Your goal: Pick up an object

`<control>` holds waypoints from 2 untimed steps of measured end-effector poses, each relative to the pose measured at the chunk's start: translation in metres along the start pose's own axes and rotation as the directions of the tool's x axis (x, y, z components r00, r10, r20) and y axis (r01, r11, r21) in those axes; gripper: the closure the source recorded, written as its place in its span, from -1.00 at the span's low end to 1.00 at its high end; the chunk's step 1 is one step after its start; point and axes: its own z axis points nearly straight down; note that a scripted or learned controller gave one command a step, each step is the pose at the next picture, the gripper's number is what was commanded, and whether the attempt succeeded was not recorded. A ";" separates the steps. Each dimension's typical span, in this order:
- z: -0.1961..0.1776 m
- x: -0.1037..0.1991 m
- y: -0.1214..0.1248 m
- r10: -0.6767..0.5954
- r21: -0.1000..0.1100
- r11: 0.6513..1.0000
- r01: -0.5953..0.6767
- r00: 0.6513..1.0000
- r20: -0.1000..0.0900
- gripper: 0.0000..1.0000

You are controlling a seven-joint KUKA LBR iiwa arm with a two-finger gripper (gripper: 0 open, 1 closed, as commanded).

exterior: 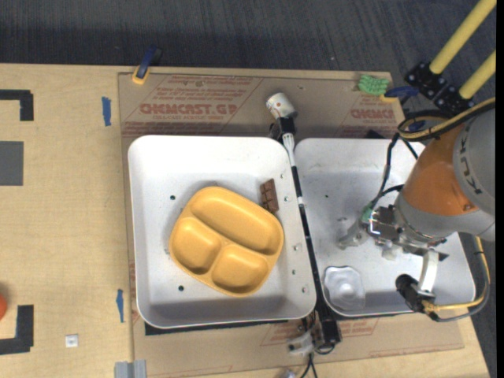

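- Yellow divided tray [227, 239] fills the left bin [150, 211], a brown block [268, 195] touching its far right edge.
- End effector [354, 236] hovers over the right bin [346, 164]; grip state cannot be told.

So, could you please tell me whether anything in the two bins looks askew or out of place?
The yellow divided plate lies upside down and skewed in the left bin. A small brown piece is beside it.

Glossy yellow plastic tray [227, 240]; bins [150, 211] seemingly matt white plastic
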 end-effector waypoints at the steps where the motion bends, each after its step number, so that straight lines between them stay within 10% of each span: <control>1: -0.001 0.025 0.037 -0.159 -0.005 0.987 0.159 0.987 0.002 -1.00; 2: -0.001 0.042 0.082 -0.264 -0.005 0.964 0.264 0.964 0.002 -1.00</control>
